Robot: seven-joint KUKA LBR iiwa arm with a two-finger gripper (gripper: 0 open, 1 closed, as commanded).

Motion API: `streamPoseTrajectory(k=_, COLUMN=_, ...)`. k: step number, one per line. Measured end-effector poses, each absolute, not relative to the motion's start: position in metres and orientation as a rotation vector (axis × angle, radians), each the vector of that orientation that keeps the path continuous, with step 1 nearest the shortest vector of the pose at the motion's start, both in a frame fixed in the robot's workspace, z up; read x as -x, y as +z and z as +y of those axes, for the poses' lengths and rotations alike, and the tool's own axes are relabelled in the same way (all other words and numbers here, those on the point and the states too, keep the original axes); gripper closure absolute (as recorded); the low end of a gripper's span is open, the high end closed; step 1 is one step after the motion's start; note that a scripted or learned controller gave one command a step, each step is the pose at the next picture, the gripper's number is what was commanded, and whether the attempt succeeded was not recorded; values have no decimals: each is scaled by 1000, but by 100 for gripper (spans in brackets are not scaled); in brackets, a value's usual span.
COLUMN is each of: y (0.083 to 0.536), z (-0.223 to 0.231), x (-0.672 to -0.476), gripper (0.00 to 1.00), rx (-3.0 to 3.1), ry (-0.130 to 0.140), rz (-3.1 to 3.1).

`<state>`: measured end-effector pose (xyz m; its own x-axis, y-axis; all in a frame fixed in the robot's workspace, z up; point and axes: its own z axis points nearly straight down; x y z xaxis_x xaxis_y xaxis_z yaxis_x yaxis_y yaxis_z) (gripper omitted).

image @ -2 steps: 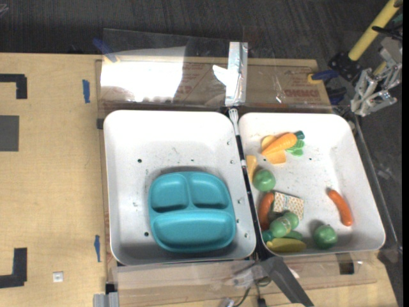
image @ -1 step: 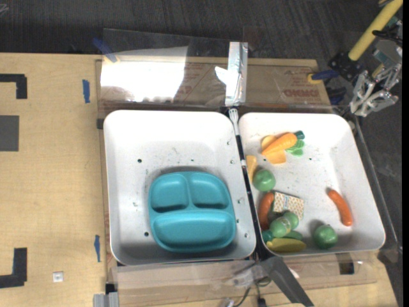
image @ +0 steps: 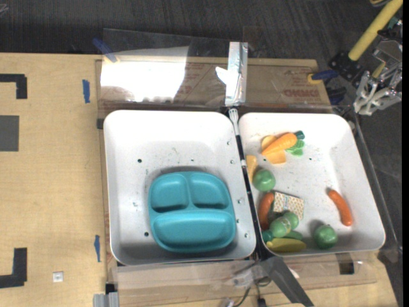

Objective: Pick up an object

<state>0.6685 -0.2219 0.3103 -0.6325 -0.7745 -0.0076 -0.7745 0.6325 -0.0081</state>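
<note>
Bench (image: 51, 190): brown board, across the left and middle of the frame.

Left bin (image: 128, 139): white, centre-left. Right bin (image: 332, 152): white, centre-right, touching the left bin along one edge.

Tray (image: 190, 211): teal, three compartments, in the lower half of the left bin.

Myself, gripper (image: 374, 94): upper right of the frame, outside the right bin's far corner, nothing in my grasp. Whether I am open or closed I cannot tell.

Small pieces, all in the right bin:
- carrot (image: 280, 142), upper left part;
- orange sausage (image: 340, 207), right side, apart from the rest;
- red piece (image: 266, 210) and patterned card (image: 287, 203), lower left, side by side;
- yellow piece (image: 287, 244), at the lower edge;
- green ball (image: 264, 180), below the carrot;
- second green ball (image: 325, 236), lower middle;
- green piece (image: 282, 224), just under the card.
</note>
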Motion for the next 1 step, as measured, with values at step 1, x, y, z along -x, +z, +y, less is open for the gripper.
streamPoseTrajectory(k=1, y=317, z=-222, x=-668, gripper=100, rx=1695, ry=-7, rz=2634)
